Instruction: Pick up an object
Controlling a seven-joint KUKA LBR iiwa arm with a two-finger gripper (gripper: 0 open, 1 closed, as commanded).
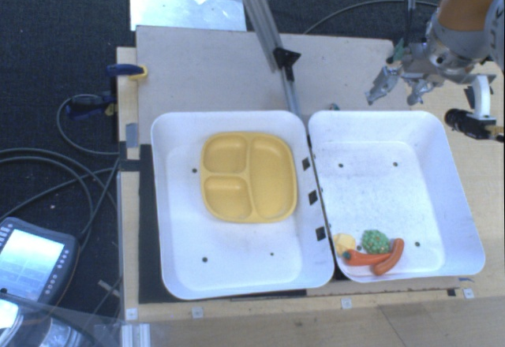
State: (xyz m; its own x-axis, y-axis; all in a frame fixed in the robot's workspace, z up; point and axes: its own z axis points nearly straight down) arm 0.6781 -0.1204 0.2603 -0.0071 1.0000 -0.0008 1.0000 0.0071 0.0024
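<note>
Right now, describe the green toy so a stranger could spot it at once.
Take the right bin of the two white ones. In its near left corner lies a small heap of toy food; the green toy is the bumpy round piece, between a yellow piece and a red sausage.

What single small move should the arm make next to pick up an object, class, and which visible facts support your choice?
Probably carry the gripper toward the near corner of the right bin, then lower. It hangs open above that bin's far rim, holding nothing, while the small toys, a green piece, a yellow piece and a red sausage, sit clustered in that near corner. The yellow tray lies in the left bin.
</note>
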